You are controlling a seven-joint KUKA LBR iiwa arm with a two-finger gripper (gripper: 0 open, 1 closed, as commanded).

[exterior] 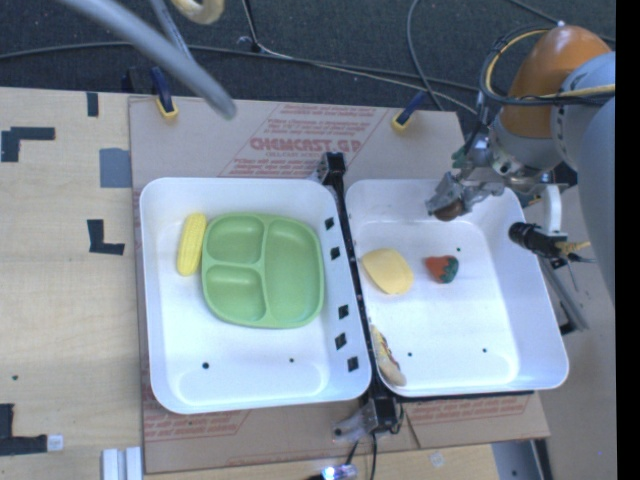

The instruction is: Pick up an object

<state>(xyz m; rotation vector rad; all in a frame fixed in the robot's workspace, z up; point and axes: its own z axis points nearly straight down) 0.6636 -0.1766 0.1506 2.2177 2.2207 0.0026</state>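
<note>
White plastic makes up both shallow bins, which sit side by side on a cardboard sheet (pixel 300 133) laid over the wooden desk (pixel 60 298). The left bin (pixel 165 368) holds a green divided plate (pixel 264 270) with three compartments, and a yellow corn cob (pixel 191 244) lies just beside the plate's left rim, along the bin floor. The right bin (pixel 530 358) holds a pale yellow rounded piece (pixel 387 271) near its left wall, a small red strawberry-like piece with a green top (pixel 442 268) close to the right of it, and a tan and white item (pixel 388 360) pressed against the lower left wall, partly hidden by the divider. The gripper (pixel 452 204) hangs over the upper middle of the right bin, above and apart from the red piece; whether its jaws are wide, narrow or closed on anything cannot be told, since the dark tip blurs together. The grey arm with its orange band (pixel 545 78) fills the upper right, with black cables (pixel 440 28) looping behind it. A grey hose (pixel 120 23) crosses the top left, and two yellow clamps (pixel 165 108) pin the cardboard's far edge.
</note>
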